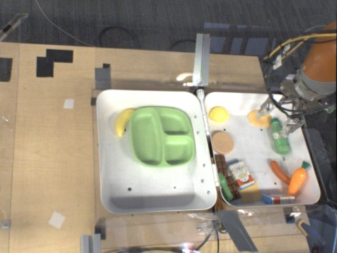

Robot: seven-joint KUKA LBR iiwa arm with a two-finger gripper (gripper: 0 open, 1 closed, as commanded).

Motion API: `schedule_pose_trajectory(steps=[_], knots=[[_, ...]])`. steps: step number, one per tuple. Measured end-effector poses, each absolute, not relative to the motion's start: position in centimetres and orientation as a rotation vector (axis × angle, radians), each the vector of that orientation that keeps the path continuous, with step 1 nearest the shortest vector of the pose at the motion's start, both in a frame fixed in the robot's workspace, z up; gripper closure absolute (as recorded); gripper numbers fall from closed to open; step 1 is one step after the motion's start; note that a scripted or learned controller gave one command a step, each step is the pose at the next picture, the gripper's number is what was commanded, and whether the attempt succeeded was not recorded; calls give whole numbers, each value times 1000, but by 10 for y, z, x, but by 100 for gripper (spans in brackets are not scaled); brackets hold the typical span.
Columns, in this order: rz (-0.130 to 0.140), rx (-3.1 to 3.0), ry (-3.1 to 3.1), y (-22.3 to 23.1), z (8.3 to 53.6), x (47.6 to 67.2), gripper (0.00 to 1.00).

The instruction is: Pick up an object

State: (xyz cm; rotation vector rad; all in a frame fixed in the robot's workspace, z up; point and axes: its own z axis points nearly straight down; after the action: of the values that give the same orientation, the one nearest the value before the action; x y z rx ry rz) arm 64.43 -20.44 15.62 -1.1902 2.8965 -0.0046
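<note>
End effector [278,117] over right bin [315,191], fingers spread wide, holding nothing.
Green bottle [279,139] lies just below it; yellow piece [258,118] beside the left finger.

The right bin [310,157] has open floor in its middle, between the brown disc [222,142] and the green bottle [279,139]. Boxes [239,181] crowd its front-left corner. In the left bin [108,157], the green tray [160,135] fills the middle; the front strip is open.
</note>
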Motion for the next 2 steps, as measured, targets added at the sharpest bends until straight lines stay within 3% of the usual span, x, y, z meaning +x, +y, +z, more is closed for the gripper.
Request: schedule_pose_trajectory(steps=[1, 2], knots=[[3, -1272, 2855, -197, 89, 613, 0], [-8, -1230, 2877, -203, 89, 586, 0]])
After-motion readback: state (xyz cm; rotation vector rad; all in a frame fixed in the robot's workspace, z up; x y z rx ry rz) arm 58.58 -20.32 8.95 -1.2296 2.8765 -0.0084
